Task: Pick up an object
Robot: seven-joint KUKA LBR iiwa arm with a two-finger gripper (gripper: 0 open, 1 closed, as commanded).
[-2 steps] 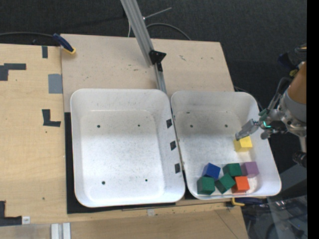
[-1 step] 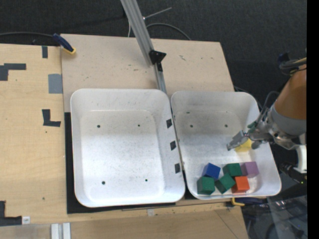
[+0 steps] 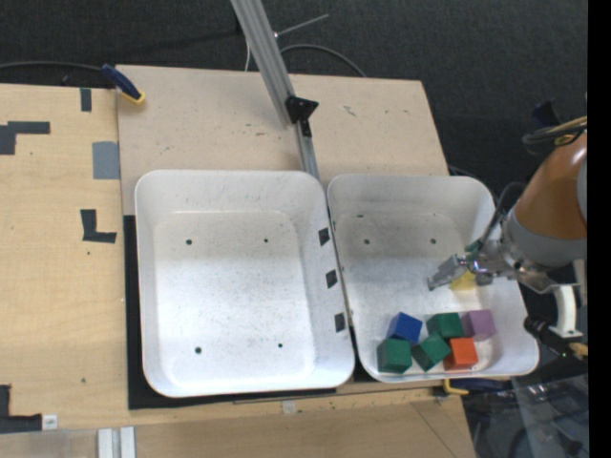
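bins [image 3: 234, 194] white; blocks: blue [image 3: 406, 327]; green [image 3: 394, 355]; orange [image 3: 463, 352]; purple [image 3: 481, 323]; yellow [image 3: 465, 280]

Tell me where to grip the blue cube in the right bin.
Take the blue cube from above, jaws closing across its far-left and near-right faces. Its far side faces bare bin floor; green cubes crowd its near side, so a low sideways approach looks blocked.

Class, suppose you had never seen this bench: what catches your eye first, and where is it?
A cluster of coloured blocks packed into the near corner of the right bin: blue, green, orange, purple. Just above them the gripper hangs low over a yellow block. A grey pole slants across the bench behind the bins.
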